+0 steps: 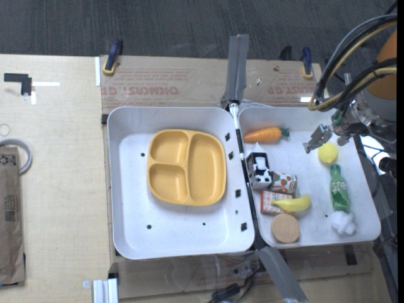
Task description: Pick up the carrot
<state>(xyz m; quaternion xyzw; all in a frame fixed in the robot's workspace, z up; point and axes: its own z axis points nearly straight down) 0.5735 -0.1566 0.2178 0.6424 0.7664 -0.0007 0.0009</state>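
The orange carrot (263,134) with a green stem end lies on its side near the far left of the right bin (372,232), close to the divider. My gripper (319,137) hangs over the right bin's far right part, to the right of the carrot and well apart from it. It is just above and left of a yellow lemon (327,153). Nothing is seen held in it.
In the right bin also lie a green bottle (339,188), a banana (293,202), a cow-print carton (259,171), a small can (283,182), a round tan cookie (285,228) and a white lump (343,223). A yellow divided plate (187,167) sits in the left bin (126,232).
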